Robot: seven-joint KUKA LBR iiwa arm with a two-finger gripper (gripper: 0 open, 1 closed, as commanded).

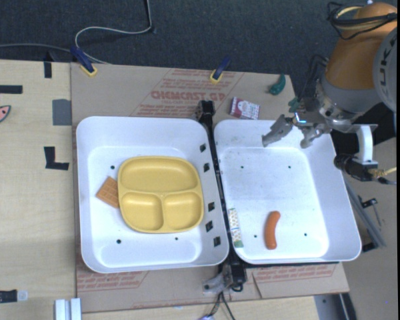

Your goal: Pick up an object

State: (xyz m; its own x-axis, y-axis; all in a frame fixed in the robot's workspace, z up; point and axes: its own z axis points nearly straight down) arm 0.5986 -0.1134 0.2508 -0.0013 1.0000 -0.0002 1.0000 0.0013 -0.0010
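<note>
An orange sausage [272, 230] lies in the right bin [333, 179], near its front edge. A yellow divided plate [161, 193] rests in the left bin [93, 145], with a brown cracker [109, 192] tucked beside its left rim. My gripper [293, 134] hangs over the right bin's back edge, its two grey fingers spread open with nothing between them. It is well behind the sausage and apart from it.
A small red-and-white packet [243, 108] lies on the cardboard behind the bins. A green bit [277, 84] sits further right. Yellow clamps [220, 72] hold the cardboard's back edge. The arm's orange band [357, 52] rises at the right.
</note>
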